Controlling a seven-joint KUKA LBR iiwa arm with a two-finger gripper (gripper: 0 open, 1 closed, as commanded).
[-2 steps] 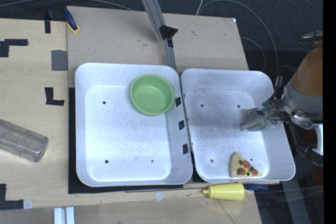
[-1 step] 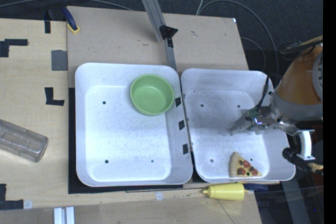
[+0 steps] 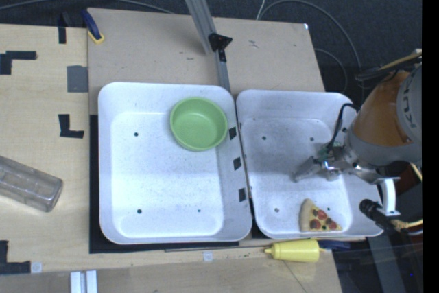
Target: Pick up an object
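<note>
Here, the chief risk is judged to be a miss: the gripper [image 3: 302, 173] is set over bare floor in the right bin [image 3: 288, 101], apart from the pizza slice [image 3: 317, 216] lying near that bin's front edge, so a closure made here would be expected to catch nothing. A descent onto the flat slice could also be spoiled by its low profile, with the toy slid toward the bin wall instead of being pinched. The green bowl [image 3: 199, 123] is found in the left bin [image 3: 123, 96], at its back right. The arm [image 3: 384, 123] is reached in from the right, its wrist bent leftward and low. Whether the gripper is wide or narrow cannot be told; nothing is seen held.
</note>
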